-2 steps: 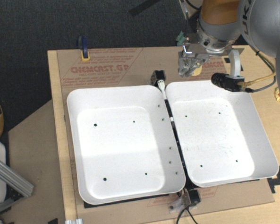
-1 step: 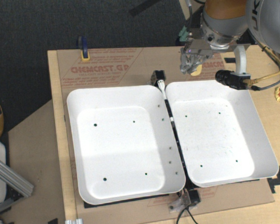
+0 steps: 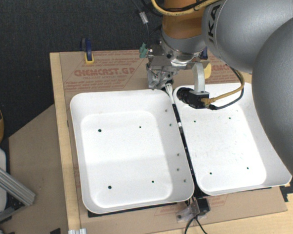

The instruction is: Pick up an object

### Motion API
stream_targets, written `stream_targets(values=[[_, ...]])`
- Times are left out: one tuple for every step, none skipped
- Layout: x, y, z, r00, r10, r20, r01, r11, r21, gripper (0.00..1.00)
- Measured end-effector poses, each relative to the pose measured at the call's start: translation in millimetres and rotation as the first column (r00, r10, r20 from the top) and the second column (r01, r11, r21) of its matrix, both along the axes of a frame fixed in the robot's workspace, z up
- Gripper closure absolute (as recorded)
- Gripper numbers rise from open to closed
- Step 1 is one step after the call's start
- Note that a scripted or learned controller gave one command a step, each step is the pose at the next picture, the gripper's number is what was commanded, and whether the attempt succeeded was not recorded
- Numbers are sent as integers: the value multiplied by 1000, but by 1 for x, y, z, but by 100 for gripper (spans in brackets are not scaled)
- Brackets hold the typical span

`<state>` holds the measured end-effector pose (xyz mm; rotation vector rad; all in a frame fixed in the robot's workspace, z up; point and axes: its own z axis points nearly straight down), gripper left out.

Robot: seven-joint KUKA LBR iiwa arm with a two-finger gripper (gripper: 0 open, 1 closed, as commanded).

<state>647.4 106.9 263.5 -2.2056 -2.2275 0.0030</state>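
The tool [image 3: 160, 82] is being held at 12 o'clock in the view, over the far rims at the place where the two bins are meeting. It is being carried by the arm [image 3: 240, 29], which is reaching in from 2 o'clock and is covering the 3 o'clock edge of the view. Whether the tool is open or closed cannot be told, because it is being seen from above and its lower part is small and dark. It also cannot be told whether anything is being gripped. Where the thing for picking is lying cannot be told either.

The left bin [image 3: 124, 155] is being seen at 9 o'clock and the right bin [image 3: 222, 149] at 3 o'clock. They are being kept just beside each other, with a dark strip [image 3: 184, 136] between them. Only small dark dots [image 3: 100, 130] are being shown on both floors.

Both bins are being carried by a brown board [image 3: 113, 66] with red letters, and this board is lying on the tabletop [image 3: 39, 145]. A blue clamp [image 3: 88, 49] is being seen on the board's far edge at 11 o'clock. A black plug [image 3: 200, 205] with a cable is being seen at 6 o'clock, near the bins' near rims.
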Motion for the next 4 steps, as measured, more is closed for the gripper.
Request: stream_targets(values=[[17,94,-48,1000,-1,4,1,1000,0,100],[1,46,-14,1000,-13,6,13,1000,-4,100],[-1,18,38,1000,-13,15,13,1000,-3,100],[14,97,-25,1000,-3,2,3,1000,-2,100]])
